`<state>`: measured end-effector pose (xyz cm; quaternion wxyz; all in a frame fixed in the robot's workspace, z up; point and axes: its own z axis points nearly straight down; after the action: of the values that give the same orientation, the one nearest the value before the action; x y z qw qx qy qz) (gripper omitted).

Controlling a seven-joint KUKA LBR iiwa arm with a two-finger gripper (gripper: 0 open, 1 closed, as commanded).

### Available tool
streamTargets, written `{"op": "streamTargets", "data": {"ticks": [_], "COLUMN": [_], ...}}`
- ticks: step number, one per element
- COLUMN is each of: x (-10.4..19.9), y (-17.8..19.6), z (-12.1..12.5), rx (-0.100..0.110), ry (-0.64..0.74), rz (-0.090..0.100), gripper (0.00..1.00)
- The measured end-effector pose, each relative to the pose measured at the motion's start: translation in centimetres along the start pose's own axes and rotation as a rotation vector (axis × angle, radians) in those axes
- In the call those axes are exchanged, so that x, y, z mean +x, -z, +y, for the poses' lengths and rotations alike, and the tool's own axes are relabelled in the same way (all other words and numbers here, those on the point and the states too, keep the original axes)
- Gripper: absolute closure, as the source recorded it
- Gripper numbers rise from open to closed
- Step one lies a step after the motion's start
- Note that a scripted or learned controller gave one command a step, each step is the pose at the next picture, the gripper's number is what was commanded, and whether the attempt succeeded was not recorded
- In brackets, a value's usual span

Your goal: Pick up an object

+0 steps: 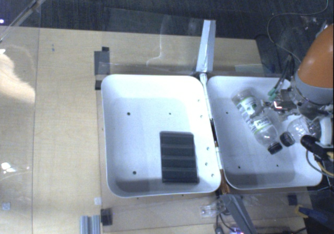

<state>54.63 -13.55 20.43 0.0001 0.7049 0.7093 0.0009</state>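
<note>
You see the arm (315,66) over the right bin (235,173) beside the clear bottle (255,115); nothing lifted yet, and you cannot tell the jaws' state.

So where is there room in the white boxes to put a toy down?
The left bin has lots of bare floor around the black ridged block, mostly above it and to its left. The right bin is crowded at its middle and right by the clear bottles and the arm; its lower left corner is bare.

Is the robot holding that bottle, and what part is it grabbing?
Cannot tell. The gripper hangs over the clear bottle in the right bin, but any hold is hidden.
</note>
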Motion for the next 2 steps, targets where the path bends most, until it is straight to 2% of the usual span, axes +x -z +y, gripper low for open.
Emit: {"op": "streamTargets", "data": {"ticks": [1, 2], "x": [-2.5, -2.4], "y": [-11.6, -10.5], "z": [6.6, 6.8], "rx": [-0.010, -0.015], "ry": [0.061, 0.061], "rz": [-0.003, -0.003], "gripper": [0.00, 1.00]}}
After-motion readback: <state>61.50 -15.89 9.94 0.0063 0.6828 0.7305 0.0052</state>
